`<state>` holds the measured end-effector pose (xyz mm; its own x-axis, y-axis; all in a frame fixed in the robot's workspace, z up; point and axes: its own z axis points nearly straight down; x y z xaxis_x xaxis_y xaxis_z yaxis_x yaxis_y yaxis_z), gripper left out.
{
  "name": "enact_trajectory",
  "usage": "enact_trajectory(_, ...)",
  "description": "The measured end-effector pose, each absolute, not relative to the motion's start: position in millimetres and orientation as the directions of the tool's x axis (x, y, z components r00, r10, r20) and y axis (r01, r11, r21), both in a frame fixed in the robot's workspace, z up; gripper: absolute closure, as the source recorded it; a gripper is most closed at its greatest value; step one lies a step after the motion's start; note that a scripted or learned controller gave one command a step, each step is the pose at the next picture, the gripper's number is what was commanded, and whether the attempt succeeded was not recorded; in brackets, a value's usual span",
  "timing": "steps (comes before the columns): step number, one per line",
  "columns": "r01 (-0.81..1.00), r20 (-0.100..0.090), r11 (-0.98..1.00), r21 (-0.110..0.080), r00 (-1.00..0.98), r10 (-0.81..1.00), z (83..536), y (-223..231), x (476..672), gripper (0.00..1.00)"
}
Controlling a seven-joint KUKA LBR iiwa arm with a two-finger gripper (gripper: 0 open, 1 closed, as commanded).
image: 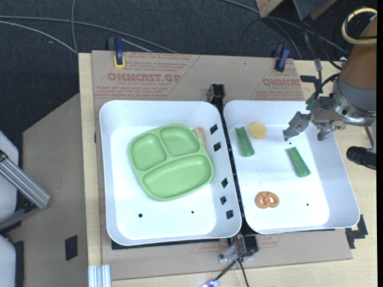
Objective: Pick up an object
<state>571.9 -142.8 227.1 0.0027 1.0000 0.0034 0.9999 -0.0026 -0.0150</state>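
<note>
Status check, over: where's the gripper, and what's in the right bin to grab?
Two-finger gripper open above the right white bin, holding nothing. Nearest: green stick. Also there: second green stick, yellow round piece, orange pretzel. Nothing blocking.

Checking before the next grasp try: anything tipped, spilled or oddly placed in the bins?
Nothing spilled or damaged. One small oddity: a tan item sits wedged between the green divided plate and the left bin wall, partly hidden.

Green sticks (297, 161) — right bin (335, 214)
</note>
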Motion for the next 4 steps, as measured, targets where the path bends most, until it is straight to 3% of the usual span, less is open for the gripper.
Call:
enact_trajectory(1, 1.000, 0.001, 0.000, -0.001, 0.000, 1.000, 235, -142, 574.6, 0.00)
enact_trajectory(2, 1.000, 0.002, 0.001, -0.006, -0.001, 1.000, 174, -138, 580.2, 0.00)
enact_trajectory(4, 1.000, 0.003, 0.000, -0.006, 0.000, 1.000, 82, -138, 570.5, 0.00)
